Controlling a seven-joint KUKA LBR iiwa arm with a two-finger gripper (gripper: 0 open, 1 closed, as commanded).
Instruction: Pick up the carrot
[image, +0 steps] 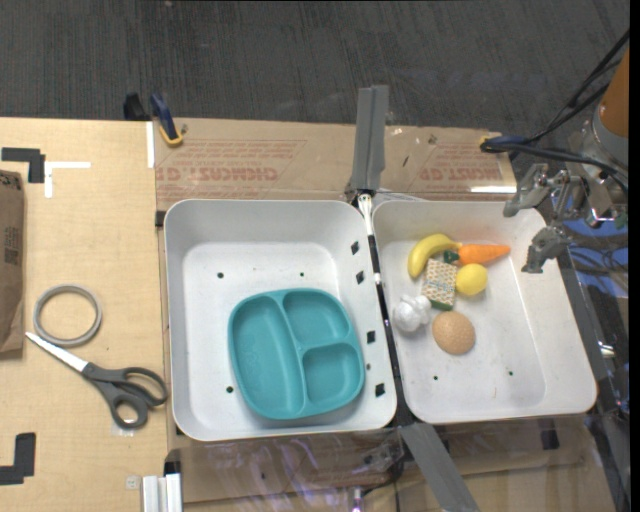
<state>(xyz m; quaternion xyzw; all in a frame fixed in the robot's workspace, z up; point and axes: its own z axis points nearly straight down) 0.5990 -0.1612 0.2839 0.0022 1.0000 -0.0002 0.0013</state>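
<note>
Your small orange toy carrot (484, 254) lies in the right white bin (560, 390), touching the yellow lemon (471, 280). It looks light, stiff, slick; take it mid-body. Pincer (540, 215) state: cannot tell.

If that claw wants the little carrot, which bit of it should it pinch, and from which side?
Probably the right half of the carrot, coming straight down from above. It lies flat, long axis left to right. Its green left end sits against the banana and the lemon lies just below, while the tapered right end has bare bin floor around it. The gripper is already near that end.
</note>
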